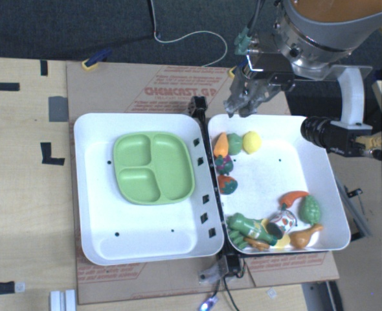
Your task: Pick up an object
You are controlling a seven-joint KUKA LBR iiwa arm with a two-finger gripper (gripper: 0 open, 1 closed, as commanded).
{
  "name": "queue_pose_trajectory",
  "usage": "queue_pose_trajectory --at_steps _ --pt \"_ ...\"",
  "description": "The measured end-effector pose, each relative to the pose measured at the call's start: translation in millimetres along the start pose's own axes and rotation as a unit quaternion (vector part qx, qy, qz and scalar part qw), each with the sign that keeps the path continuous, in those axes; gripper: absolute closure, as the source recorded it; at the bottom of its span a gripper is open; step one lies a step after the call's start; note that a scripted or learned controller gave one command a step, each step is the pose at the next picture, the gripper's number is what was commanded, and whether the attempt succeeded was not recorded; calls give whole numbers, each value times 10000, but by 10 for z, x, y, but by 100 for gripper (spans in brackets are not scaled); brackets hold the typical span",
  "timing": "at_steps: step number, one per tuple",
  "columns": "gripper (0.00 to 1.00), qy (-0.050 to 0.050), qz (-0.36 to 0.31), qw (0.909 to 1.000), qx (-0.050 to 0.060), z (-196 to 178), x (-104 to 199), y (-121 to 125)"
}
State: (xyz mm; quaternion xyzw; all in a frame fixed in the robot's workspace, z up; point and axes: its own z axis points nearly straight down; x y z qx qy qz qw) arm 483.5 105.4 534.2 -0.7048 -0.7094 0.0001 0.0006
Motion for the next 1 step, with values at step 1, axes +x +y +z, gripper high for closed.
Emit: queue_pose_trajectory --at_steps 1 --pt "100 -4 14 10000 -2 1 279 107"
